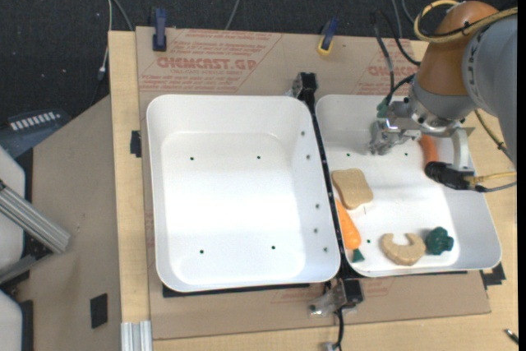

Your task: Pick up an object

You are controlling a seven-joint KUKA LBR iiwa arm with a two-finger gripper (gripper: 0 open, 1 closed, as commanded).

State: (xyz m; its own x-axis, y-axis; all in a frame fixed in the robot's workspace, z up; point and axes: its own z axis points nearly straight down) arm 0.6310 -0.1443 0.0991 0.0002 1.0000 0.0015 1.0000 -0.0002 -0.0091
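Note:
My gripper (381, 140) hangs low over the far part of the right bin (472, 214), near its back wall. Just to its right, an orange object (428, 150) lies partly hidden behind the wrist hardware. A tan bread slice (352, 187) sits by the bin's left wall. Below it, an orange carrot (348, 229) lies along the same wall. Toward the front there is a tan crescent-shaped piece (402, 249), with a small dark green object (440, 240) beside it. Nothing shows in the gripper.
The left bin (156, 177) stands beside the right one, and their walls meet in the middle. A black cable end (448, 174) trails from the wrist over the right bin. Blue (159, 27) and yellow (328, 37) clamps grip the board's far edge.

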